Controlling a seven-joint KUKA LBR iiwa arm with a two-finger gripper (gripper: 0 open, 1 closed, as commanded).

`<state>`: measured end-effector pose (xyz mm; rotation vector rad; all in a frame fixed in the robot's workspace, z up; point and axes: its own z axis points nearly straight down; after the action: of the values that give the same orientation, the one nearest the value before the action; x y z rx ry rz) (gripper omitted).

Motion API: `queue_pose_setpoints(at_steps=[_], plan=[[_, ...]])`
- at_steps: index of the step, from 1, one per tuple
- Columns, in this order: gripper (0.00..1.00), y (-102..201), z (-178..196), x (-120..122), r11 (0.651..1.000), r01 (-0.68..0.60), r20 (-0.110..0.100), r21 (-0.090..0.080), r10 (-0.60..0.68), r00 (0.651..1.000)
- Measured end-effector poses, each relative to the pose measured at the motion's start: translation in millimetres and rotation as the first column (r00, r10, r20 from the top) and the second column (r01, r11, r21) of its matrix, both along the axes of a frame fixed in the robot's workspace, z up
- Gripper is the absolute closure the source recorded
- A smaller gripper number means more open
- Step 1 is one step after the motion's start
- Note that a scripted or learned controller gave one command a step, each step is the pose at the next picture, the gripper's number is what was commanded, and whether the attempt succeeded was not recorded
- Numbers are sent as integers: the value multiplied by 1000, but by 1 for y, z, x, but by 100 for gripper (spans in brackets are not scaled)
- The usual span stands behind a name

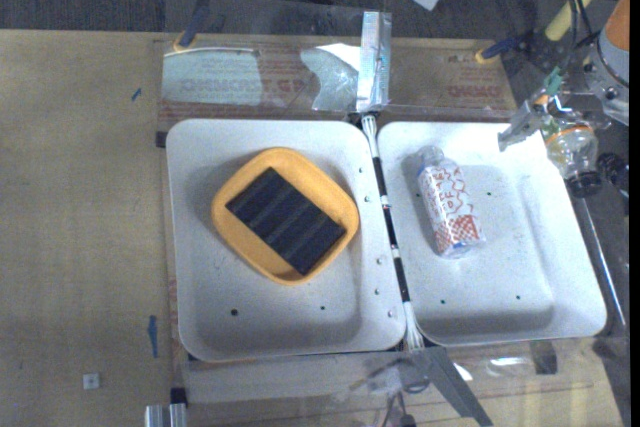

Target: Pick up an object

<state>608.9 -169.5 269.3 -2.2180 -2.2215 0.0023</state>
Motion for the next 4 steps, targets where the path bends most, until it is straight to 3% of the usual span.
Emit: queue_pose_setpoints(at_steps=[1,2,3,4], plan=[[0,10,-17,-1,986,-166,0,0,166,986],[0,17,-128,37,989,-147,26,-7,147,989],[0,24,-139,37,970,-243,42,-17,243,969],[0,23,-139,37,970,-242,42,-17,243,969]])
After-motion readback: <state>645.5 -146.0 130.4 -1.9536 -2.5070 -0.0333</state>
